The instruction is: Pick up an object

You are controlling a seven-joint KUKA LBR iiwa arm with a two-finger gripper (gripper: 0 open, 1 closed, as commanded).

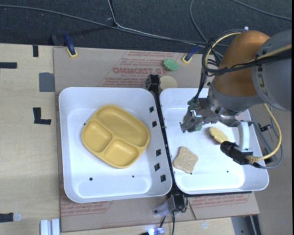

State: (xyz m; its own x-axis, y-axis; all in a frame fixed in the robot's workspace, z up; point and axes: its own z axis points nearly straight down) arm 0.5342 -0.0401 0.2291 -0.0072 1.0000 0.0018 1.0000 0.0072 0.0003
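My gripper (190,123) hangs low over the back left part of the right bin (213,182), under the grey and orange arm that reaches in from the right. A tan, toast-like slice (185,160) lies in that bin near its front left, below and apart from the gripper. A small yellow, banana-like piece (217,134) rests just right of the gripper. A bit of pale green (200,127) shows at the gripper's lower edge; I cannot tell what it is.
The left bin (73,180) holds a yellow divided plate (115,135). A small green object (170,64) lies on the cardboard behind the bins. A black divider strip (159,131) runs between the bins. Cables loop around the arm at the right.
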